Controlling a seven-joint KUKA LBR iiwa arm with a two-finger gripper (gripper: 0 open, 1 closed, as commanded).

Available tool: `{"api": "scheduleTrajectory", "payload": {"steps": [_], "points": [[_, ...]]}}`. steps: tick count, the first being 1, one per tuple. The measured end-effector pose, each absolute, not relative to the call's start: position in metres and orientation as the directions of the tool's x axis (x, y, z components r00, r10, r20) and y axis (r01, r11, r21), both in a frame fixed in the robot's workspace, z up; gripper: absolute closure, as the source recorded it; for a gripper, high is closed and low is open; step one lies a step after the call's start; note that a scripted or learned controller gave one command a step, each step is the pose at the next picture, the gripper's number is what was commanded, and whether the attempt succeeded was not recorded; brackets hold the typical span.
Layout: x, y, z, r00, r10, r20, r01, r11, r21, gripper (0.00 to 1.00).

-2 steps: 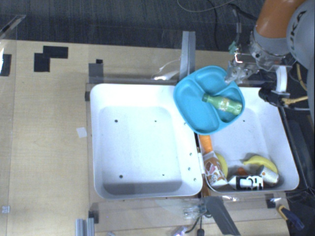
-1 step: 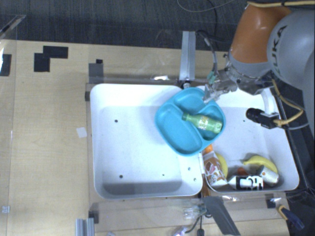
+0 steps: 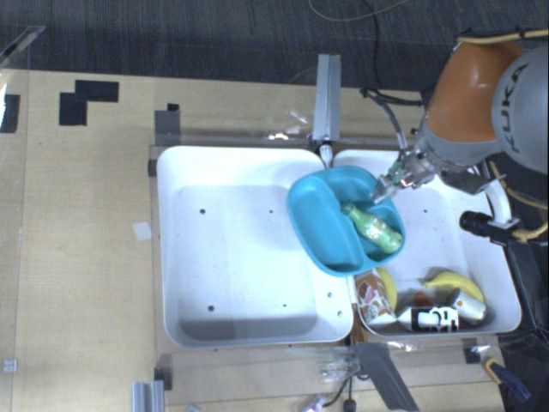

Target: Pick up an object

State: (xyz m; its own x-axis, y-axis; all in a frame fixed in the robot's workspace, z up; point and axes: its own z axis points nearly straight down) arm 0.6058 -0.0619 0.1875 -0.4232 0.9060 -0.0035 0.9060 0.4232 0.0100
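gripper (image 3: 396,178) right of centre, over right bin | finger state: cannot tell | green plastic bottle (image 3: 375,227) just below-left, in tilted blue plastic bowl (image 3: 330,226) | long axis upper-left to lower-right

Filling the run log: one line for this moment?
gripper: above right bin | blue bowl: straddling bin divider | green bottle: in bowl | grasp: unconfirmed

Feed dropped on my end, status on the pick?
Gripper at blue bowl's rim, fingers unclear. Bowl tilted across bin divider, green bottle inside. Bananas in right bin.
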Motion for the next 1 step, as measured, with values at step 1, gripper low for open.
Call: {"api": "scheduleTrajectory", "payload": {"steps": [1], "points": [[0.4957,-0.0614,0.1874,-0.524,0.851,-0.006,0.851,0.525,0.008,1.00]]}}
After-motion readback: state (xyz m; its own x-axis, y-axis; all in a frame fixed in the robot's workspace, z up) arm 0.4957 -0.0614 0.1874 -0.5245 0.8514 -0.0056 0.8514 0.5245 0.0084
